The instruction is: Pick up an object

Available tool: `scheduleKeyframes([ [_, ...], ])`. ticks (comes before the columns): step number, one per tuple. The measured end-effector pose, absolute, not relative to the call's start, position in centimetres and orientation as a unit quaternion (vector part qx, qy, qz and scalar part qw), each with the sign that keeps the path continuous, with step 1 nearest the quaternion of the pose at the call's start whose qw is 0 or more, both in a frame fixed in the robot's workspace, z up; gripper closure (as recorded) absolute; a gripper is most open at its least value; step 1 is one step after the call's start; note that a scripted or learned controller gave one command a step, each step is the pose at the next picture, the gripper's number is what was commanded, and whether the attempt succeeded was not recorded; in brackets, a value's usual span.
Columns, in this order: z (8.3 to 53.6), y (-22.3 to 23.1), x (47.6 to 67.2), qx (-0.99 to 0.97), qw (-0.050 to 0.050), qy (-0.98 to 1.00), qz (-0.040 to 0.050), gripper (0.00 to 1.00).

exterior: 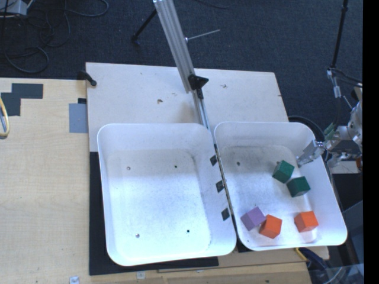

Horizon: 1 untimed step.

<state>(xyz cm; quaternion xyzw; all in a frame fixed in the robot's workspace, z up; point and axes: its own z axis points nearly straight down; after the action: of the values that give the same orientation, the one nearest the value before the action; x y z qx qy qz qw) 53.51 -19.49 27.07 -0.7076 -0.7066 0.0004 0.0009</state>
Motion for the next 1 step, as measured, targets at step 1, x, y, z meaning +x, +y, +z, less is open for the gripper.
scheduleKeyframes([
  [1,29.67,-17.58,50.09,-0.707,0.002,-0.708,-0.0001,0.00],
])
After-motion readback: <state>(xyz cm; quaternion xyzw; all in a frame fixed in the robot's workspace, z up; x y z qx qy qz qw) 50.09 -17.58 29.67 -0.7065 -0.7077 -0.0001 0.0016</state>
